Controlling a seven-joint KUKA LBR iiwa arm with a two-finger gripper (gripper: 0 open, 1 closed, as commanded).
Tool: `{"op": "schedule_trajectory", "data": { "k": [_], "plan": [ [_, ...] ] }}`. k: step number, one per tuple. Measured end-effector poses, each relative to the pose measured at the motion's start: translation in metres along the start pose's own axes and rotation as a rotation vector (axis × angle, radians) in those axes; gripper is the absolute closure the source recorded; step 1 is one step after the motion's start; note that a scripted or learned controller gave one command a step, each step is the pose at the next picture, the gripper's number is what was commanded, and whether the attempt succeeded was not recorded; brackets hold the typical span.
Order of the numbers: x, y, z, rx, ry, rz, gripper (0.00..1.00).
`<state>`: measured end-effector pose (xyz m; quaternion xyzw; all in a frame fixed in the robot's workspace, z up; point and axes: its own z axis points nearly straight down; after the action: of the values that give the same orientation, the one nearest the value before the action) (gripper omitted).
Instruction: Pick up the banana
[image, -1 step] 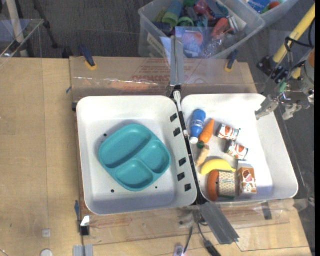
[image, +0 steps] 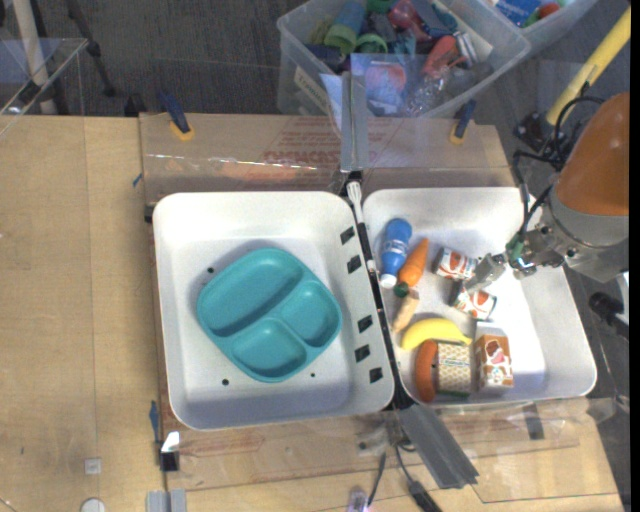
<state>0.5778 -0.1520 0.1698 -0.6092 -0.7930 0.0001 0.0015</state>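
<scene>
The yellow banana (image: 432, 330) lies in the right bin (image: 545, 320), toward its front left, its curved back facing the far side. A brown and orange can (image: 444, 368) sits right in front of it and covers its lower edge. My gripper (image: 489, 270) reaches in from the right and hangs over the middle of that bin, behind and to the right of the banana and apart from it. It is just above a small red and white packet (image: 476, 302).
A blue bottle (image: 395, 246) and an orange carrot (image: 411, 266) lie along the right bin's left wall. Another red and white packet (image: 454, 264) and an orange carton (image: 494, 362) are close by. The left bin (image: 180, 300) holds a teal divided plate (image: 266, 314).
</scene>
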Motion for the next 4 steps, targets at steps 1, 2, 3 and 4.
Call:
{"op": "schedule_trajectory", "data": {
  "k": [1,2,3,4],
  "plan": [
    [0.032,-0.023,0.064,-0.022,-0.014,-0.290,0.00],
    [0.054,-0.024,0.070,-0.031,-0.024,-0.283,0.00],
    [0.053,-0.021,0.058,-0.040,-0.029,-0.281,1.00],
    [0.053,-0.022,0.059,-0.039,-0.028,-0.281,0.00]
  ]
}}
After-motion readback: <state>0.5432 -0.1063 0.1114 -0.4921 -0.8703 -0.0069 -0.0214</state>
